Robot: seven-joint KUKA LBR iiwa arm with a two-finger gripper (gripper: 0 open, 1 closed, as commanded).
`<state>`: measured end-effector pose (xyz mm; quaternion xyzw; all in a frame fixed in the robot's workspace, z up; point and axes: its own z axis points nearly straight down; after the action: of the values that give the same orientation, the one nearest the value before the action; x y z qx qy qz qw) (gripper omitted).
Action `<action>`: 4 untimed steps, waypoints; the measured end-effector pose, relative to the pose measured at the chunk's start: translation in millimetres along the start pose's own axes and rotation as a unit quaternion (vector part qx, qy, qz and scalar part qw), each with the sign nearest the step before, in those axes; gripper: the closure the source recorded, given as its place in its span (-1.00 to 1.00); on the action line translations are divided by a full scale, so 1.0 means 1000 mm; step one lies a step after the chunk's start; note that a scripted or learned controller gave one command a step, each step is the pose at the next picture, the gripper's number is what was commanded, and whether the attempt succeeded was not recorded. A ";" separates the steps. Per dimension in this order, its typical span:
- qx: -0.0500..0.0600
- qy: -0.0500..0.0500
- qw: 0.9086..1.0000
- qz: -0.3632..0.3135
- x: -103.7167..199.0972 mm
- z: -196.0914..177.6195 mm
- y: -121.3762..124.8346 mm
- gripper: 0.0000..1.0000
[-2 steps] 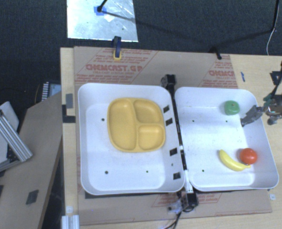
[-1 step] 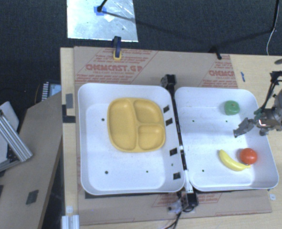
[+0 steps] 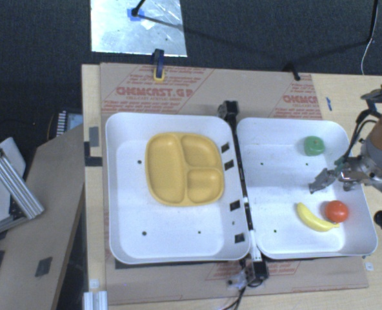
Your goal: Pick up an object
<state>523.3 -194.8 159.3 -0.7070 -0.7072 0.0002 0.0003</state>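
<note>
My gripper (image 3: 325, 180) hangs over the right shallow white plastic bin (image 3: 278, 134), reaching in from the right. It's low over the bin floor, nothing between the fingers. Can't tell if they're apart or together; the view is too small and blurred there.

Candidates, all in the right bin:
- small round red-orange tomato-like ball (image 3: 336, 210), just below-right of the gripper
- short curved yellow toy banana (image 3: 313, 217), touching or nearly touching the ball's lower left
- small green rounded piece (image 3: 314, 146) near the bin's back wall, apart from the other two

The left white bin (image 3: 123, 192) holds a yellow three-compartment plastic plate (image 3: 183, 168). Not my target from here.

Risks, my read:
- The ball is round, so an off-centre close could squirt it sideways into the bin wall.
- Banana and ball sit tight together; a descent between them could nudge both and grab neither.
- The banana lies low and curved, so the fingers may scrape the floor and slide over it.
- The green piece is the cleanest pick because it's isolated.
</note>
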 end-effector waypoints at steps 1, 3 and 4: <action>0.000 0.000 1.000 0.000 -0.009 0.049 0.004 -1.00; -0.003 -0.001 1.000 -0.002 -0.010 -0.009 0.012 1.00; -0.003 -0.001 1.000 -0.002 -0.010 -0.062 0.013 1.00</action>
<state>536.6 -205.1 221.6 -0.7055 -0.7087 -0.0012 -0.0029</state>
